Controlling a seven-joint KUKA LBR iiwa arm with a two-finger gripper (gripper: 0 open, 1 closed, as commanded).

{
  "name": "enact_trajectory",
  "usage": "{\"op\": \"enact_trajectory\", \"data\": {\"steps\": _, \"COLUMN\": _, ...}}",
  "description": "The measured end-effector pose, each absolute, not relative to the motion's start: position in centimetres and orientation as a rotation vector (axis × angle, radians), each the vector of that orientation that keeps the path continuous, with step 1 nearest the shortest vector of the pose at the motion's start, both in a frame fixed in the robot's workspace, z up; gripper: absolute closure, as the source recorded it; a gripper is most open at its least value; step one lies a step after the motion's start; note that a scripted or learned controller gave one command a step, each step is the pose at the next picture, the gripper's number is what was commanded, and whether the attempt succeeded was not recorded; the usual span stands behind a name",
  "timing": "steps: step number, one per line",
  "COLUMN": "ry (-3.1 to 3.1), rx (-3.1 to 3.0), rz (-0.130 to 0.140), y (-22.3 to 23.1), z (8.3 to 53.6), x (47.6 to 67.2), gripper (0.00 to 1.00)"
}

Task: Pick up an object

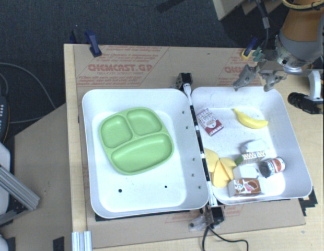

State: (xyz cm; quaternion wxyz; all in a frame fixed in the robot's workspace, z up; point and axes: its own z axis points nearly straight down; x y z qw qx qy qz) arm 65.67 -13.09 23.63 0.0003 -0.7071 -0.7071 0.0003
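Observation:
My gripper (256, 81) hangs open above the far edge of the right bin (292, 135), its two grey fingers spread apart with nothing between them. A yellow banana (250, 118) lies just below it in the bin's far part. To the left of the banana sits a small red and white carton (209, 122). Near the bin's front are yellow cheese-like wedges (218, 169), a grey and white packet (254, 151), a small can (271, 166) on its side and a brown box (246, 186).
The left bin (96, 182) holds a green divided plate (136, 139). A black hinge bar (195, 135) runs between the two bins. Cardboard (130, 61) covers the bench behind them. The arm's orange band (303, 22) is at the upper right.

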Motion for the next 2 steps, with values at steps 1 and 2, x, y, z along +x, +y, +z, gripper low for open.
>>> {"op": "enact_trajectory", "data": {"steps": 1, "ry": -2.220, "rx": -2.221, "rz": 0.003, "y": -15.4, "z": 16.3, "x": 66.5, "gripper": 0.00}}
{"op": "enact_trajectory", "data": {"steps": 2, "ry": -2.220, "rx": -2.221, "rz": 0.002, "y": -17.9, "z": 8.4, "x": 64.2, "gripper": 0.00}}
